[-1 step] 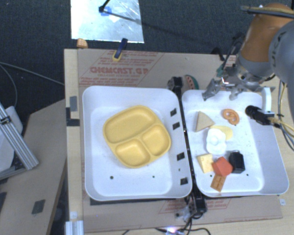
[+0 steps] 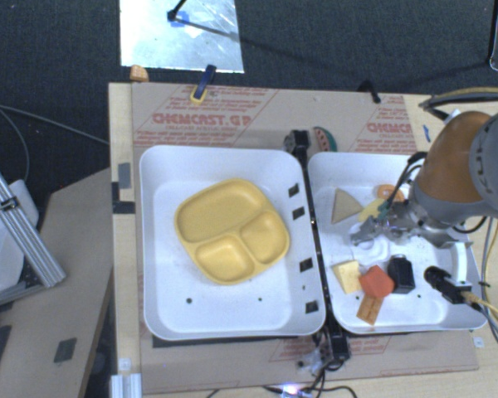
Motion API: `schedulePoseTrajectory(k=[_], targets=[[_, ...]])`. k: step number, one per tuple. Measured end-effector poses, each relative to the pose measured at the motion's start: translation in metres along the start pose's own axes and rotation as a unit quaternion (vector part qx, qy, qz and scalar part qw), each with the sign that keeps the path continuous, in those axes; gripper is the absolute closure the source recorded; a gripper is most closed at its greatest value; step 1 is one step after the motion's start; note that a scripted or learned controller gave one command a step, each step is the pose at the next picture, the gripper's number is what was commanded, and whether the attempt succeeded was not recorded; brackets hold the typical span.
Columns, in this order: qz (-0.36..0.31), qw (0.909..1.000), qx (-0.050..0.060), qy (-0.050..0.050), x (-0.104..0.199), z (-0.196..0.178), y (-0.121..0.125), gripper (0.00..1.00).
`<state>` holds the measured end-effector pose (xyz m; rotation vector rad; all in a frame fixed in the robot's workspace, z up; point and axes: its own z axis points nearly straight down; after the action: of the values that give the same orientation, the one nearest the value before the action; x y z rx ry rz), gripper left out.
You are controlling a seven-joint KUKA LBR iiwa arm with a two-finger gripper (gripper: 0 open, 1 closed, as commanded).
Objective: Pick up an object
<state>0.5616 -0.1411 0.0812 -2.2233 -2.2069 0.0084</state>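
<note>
In the nearest part of the right-hand shallow white bin (image 2: 419, 312) lies a flat orange-brown rectangular piece (image 2: 368, 309), its far end touching a red blocky piece (image 2: 377, 282). Just to that view's left of the red piece sits a small pale yellow square block (image 2: 346, 276), and just to its right a small black block (image 2: 400, 274). Farther in, the metal gripper (image 2: 369, 230) on the grey arm with the orange band (image 2: 452, 172) hangs low over the middle of this bin, near the yellow block and the red piece. Whether it is released or clenched cannot be told, and nothing can be seen in its grasp. Just beyond it is a tan triangular wedge (image 2: 343, 206), with a small yellowish piece (image 2: 371, 211) partly hidden beside the gripper. A small orange item (image 2: 386, 191) lies near the bin's far wall. The left-hand shallow white bin (image 2: 166, 305) holds a yellow plastic plate with three compartments (image 2: 232, 230), lying flat at its middle, the two smaller compartments toward the near side. Both bins rest on a sheet of brown cardboard with red printing (image 2: 257, 114).
</note>
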Motion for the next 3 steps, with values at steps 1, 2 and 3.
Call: schedulePoseTrajectory(k=[1, 2, 3], targets=[[-0.001, 1.0000, -0.004, -0.002, -0.059, -0.003, -0.058, 0.00], [-0.010, 0.9999, -0.010, -0.001, 0.017, -0.005, 0.027, 0.00], [-0.001, 1.0000, -0.003, -0.001, -0.027, -0.024, -0.080, 0.00]])
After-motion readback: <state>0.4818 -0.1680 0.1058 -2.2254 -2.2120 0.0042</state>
